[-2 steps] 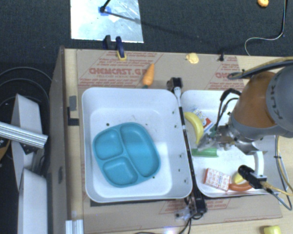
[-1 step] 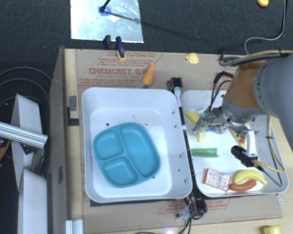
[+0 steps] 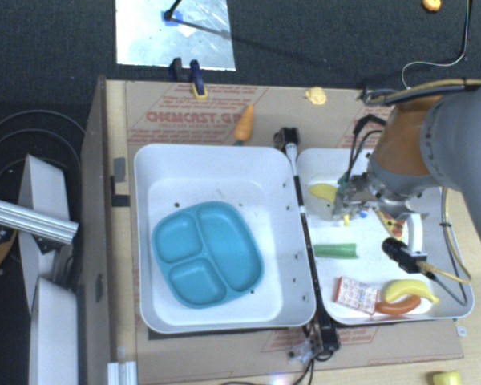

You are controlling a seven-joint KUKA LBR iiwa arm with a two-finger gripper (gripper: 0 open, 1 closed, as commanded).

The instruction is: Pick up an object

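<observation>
Gripper (image 3: 346,207) is down inside the right bin (image 3: 449,315), hanging over the bin's upper-left part w/ the grey arm (image 3: 457,135) and its orange band (image 3: 405,139) bulking in behind it from the right; can't tell from here whether it's closed on anything, too much wrist hardware in the way. Just left of the gripper, near touching, lies a yellow banana-ish piece (image 3: 322,191), smooth and curved, prob. plastic toy food, and that looks to me like what it's going for. Below the gripper, a bit apart, a flat green stick (image 3: 335,250), matte, straight-edged. Further down toward the bin's near wall: a small red-and-white printed packet (image 3: 356,293), beside it another yellow banana (image 3: 409,289) resting on a reddish sausage shape (image 3: 402,306), both glossy and rounded. All loose, scattered, I'd guess dumped in for random grabs. Left of that bin, in the left bin (image 3: 156,167), a teal divided tray (image 3: 207,252), three compartments, hard plastic, lying flat.
</observation>
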